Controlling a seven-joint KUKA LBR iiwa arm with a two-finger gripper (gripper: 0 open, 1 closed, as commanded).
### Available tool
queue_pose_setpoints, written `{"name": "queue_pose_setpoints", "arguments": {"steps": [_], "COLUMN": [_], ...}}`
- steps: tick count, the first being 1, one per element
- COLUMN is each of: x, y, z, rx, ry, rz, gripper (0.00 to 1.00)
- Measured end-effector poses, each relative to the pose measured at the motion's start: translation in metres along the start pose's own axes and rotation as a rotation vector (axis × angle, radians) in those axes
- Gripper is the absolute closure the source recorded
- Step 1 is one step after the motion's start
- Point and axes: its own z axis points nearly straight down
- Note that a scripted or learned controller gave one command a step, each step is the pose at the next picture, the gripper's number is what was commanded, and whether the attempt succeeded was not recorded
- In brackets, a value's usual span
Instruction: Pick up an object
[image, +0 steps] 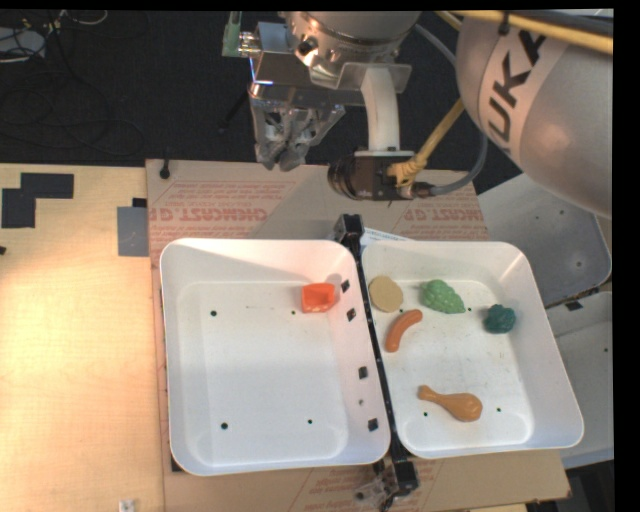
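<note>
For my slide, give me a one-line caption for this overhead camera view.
Robot arm's gripper hovers above two white bins: an orange block in the left bin, five toy foods in the right bin.

Two white bins (200, 400) on printed cardboard (220, 212), wooden bench (70, 350).

One fixed camera up high, looking down at a slant on the table (70, 330), near enough to frame both white bins (190, 290) fully, the arm (540, 90) entering from the right.
</note>
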Motion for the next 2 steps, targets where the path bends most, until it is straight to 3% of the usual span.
{"name": "queue_pose_setpoints", "arguments": {"steps": [1, 2], "x": [-0.002, -0.002], "y": [0.022, 0.060], "z": [0.009, 0.031], "rx": [0.000, 0.001], "ry": [0.000, -0.001], "rz": [0.005, 0.006], "gripper": [1.00, 1.00]}}
